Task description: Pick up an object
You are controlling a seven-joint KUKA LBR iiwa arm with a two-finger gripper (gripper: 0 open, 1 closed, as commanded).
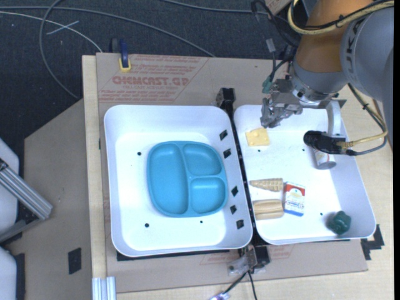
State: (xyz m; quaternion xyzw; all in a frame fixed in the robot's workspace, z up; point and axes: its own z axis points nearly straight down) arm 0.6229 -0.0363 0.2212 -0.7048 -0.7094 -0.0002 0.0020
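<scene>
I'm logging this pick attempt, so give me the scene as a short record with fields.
left bin: blue divided plate
right bin: yellow cheese piece, cone, bread stick, small red and white box, dark green object
gripper: above the right bin's far left corner, just beyond the cheese piece
held: nothing visible

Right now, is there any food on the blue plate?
No. The blue plate sits bare in the left bin; the cheese and other items lie in the right bin.
</scene>
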